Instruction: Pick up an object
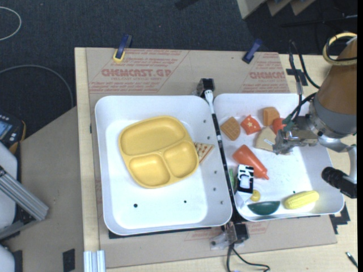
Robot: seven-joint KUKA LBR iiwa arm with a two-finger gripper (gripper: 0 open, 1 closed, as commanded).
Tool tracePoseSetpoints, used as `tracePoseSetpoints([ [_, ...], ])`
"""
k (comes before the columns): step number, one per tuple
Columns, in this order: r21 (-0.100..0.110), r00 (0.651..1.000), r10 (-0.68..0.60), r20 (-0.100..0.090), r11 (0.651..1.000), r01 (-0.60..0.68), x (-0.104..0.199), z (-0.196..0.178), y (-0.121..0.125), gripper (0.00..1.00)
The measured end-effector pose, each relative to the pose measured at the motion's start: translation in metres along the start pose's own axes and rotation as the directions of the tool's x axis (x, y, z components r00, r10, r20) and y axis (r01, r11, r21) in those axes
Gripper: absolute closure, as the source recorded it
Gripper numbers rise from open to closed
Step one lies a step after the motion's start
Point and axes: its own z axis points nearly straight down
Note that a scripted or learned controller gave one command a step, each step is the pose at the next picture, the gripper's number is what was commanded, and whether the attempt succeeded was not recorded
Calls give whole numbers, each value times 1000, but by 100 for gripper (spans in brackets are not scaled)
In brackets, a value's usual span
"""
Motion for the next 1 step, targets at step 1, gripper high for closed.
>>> tracePoseSetpoints([
  [1, 3, 1000, 4, 0, 1000, -4, 49, 17, -8, 100],
])
